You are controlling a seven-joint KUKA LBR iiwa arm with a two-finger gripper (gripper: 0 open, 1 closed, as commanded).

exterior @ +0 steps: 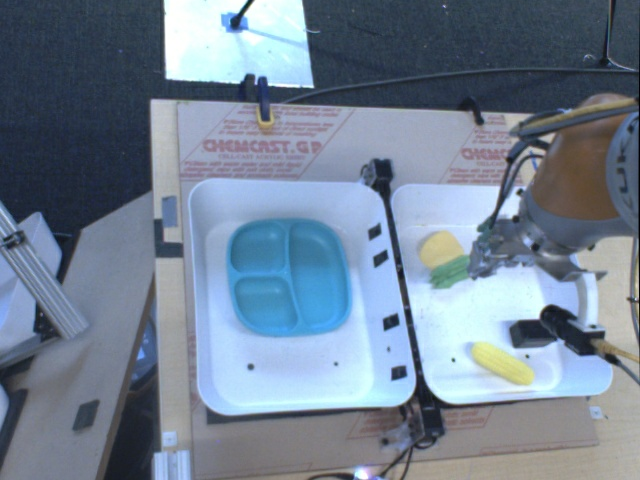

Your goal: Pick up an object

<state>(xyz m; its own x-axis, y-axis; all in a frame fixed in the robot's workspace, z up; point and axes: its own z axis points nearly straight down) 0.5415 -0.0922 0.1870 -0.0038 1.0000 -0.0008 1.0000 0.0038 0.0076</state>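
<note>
**A:** What does the bench look like from above?

**B:** Two shallow white bins sit side by side on a board. The left bin [215,268] holds a blue divided plate [289,275] lying flat near its centre. The right bin [440,383] holds the loose objects, so that is probably where a pick would happen.

**A:** Which objects?

**B:** A yellow rounded piece [438,247] lies toward the far left of that bin, with a green piece [449,272] touching its near edge. A yellow corn cob [502,363] lies on its side near the front wall, well apart from those two. A small black block [531,333] sits just beside the cob, to its right and a little farther back.

**A:** And the arm?

**B:** It reaches in from the right, grey with an orange band. The gripper [482,259] is low in the bin, just right of the green piece, its tip at or very near that piece's right end. Its position suggests the green piece is the target (the cob and the block are nowhere near it).

**A:** Is it holding anything?

**B:** I cannot tell whether the tool is apart or together; its tip is small and dark against the wrist. Nothing is visibly held, and the green piece looks to be resting on the bin floor.
</note>
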